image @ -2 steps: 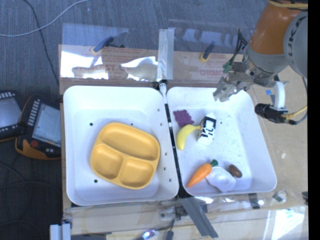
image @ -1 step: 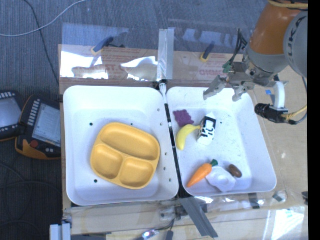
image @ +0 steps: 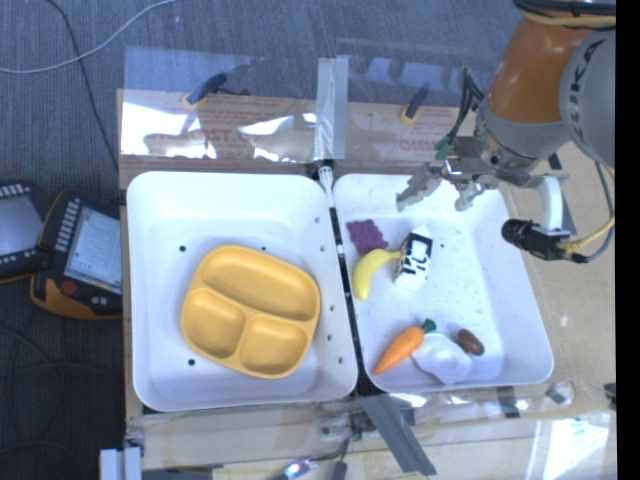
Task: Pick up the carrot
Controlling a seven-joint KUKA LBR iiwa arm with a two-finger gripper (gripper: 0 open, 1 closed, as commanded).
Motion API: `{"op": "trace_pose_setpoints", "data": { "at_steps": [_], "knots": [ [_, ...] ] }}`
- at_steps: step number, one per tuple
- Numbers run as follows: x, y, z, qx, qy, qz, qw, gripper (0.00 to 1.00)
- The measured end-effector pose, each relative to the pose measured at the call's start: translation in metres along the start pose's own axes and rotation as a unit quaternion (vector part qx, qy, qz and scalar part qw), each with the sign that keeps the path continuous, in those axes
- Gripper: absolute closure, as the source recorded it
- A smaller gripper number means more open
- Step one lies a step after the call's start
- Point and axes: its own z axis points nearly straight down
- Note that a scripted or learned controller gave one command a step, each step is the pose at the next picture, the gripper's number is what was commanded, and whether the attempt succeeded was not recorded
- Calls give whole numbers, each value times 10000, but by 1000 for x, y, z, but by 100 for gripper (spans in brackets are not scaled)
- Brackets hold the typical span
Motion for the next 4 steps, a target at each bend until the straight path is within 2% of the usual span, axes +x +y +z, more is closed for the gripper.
{"op": "trace_pose_setpoints", "data": {
  "at_steps": [1, 2, 3, 4],
  "knots": [
    [-4, -47, 113, 9, 14, 170, 9999, 0],
    [-5, -96, 160, -63, 10, 322, 9995, 0],
    [-9, -119, 161, -141, -23, -392, 9991, 0],
    [-13, -120, 161, -119, -13, -859, 9962, 0]
  ]
}}
